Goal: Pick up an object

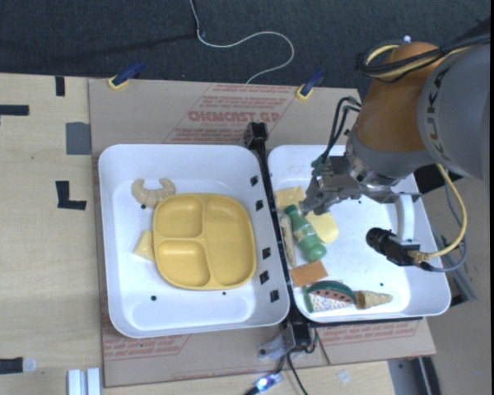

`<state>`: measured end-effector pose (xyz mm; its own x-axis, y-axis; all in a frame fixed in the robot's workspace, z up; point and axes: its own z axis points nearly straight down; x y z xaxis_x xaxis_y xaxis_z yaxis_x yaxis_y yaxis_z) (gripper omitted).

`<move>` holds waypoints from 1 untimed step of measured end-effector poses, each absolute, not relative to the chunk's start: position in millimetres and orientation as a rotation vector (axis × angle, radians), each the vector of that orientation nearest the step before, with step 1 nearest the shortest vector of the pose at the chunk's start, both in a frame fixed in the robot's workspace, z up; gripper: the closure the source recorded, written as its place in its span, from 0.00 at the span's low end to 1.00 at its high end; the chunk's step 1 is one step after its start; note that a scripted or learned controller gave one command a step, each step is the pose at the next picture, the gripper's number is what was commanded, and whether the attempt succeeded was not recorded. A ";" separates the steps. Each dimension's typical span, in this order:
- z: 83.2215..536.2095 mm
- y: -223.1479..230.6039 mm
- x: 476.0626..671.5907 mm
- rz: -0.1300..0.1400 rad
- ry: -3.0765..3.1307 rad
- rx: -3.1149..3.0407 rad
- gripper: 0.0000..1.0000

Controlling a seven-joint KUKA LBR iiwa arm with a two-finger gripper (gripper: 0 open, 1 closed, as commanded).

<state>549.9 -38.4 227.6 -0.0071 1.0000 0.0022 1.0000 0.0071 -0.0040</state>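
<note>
My gripper (319, 197) hangs over the right bin (395, 303), just above the green bottle (305, 234); whether my jaws are open or closed I cannot tell; the bottle lies just below-left of them, long axis running toward the near rim, beside the centre divider.

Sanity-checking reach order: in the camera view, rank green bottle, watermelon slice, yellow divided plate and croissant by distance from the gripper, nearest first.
Measured from the gripper, over the right bin's near-left part:
1. Green bottle: right bin, just below the gripper.
2. Watermelon slice: right bin, toward its front edge.
3. Yellow divided plate: left bin, centre.
4. Croissant: left bin, far-left corner, beyond the plate.
</note>
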 end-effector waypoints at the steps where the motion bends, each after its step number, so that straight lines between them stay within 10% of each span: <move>1: 216.1 18.0 530.0 0.004 -2.225 -2.212 1.00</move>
